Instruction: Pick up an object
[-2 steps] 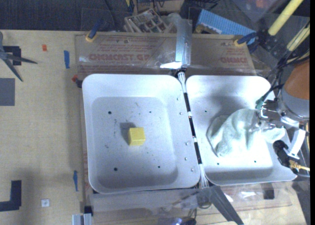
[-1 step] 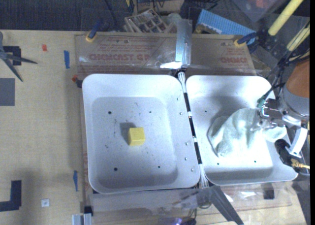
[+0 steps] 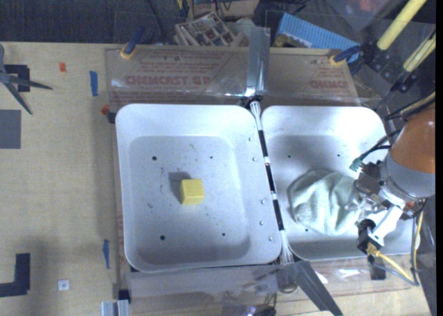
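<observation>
Camera view: arm enters from the right with its gripper (image 3: 365, 219) low over the right bin (image 3: 322, 119), at the right edge of a crumpled pale cloth (image 3: 324, 201) that lies in that bin's lower half; whether it is apart or together cannot be told. A small yellow block (image 3: 192, 191) sits alone near the middle of the left bin (image 3: 183, 117), well apart from the arm. Risk, as judged: soft cloth may bunch or slip so only a fold is pinched and drops on lift, and a descent this near the bin's right wall could strike the rim.
</observation>
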Tool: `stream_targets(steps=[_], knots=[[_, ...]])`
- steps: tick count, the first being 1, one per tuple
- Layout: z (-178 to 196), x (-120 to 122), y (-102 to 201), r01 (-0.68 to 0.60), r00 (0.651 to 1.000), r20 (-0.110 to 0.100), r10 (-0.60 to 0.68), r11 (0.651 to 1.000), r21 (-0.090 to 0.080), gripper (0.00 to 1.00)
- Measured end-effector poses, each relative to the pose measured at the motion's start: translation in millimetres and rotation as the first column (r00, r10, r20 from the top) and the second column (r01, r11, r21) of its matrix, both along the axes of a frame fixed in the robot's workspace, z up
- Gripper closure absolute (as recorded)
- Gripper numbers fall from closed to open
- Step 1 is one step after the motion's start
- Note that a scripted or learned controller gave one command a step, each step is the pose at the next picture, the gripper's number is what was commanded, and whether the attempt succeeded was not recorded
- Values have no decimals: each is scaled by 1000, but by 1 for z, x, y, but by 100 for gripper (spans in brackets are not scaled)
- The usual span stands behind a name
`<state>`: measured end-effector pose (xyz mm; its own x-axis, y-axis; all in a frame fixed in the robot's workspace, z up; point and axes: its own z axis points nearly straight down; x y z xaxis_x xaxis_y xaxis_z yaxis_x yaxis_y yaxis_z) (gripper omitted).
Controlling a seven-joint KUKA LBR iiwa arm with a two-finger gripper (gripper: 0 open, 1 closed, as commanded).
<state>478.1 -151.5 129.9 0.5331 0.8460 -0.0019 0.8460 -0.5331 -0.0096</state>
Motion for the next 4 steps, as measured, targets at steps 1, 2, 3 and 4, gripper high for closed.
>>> stream_targets(steps=[1,2,3,4], knots=[[-40,6,-14,323,946,16,-323,946,1,100],[50,2,-17,351,936,2,-351,936,-5,100],[56,3,-16,348,938,-4,-348,938,-7,100],[62,3,-17,345,938,-11,-345,938,-9,100]])
